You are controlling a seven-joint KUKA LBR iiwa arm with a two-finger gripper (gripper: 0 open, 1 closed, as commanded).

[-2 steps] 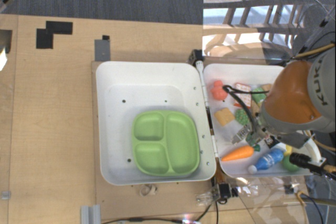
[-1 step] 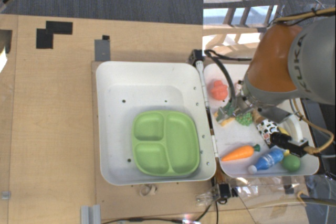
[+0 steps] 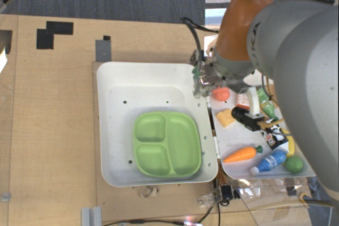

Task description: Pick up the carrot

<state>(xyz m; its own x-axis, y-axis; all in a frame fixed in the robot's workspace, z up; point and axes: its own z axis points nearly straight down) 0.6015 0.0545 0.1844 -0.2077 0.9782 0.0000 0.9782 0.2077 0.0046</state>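
Claw (image 3: pixel 203 81) sat at the top of the seam between the two bins, low under the orange wrist band; how far it was open could not be told, and nothing showed in its grip. Carrot (image 3: pixel 241 154) lay well apart from it, on its side near the front of the right bin (image 3: pixel 229 140), green end pointing right. Just right of the carrot was a blue bottle (image 3: pixel 270 161), then a green ball (image 3: pixel 294 164). Further back lay a yellow wedge (image 3: pixel 225 117) and a red piece (image 3: pixel 221 94) near the claw. Left bin (image 3: pixel 119 87) held a green divided plate (image 3: pixel 167 144).
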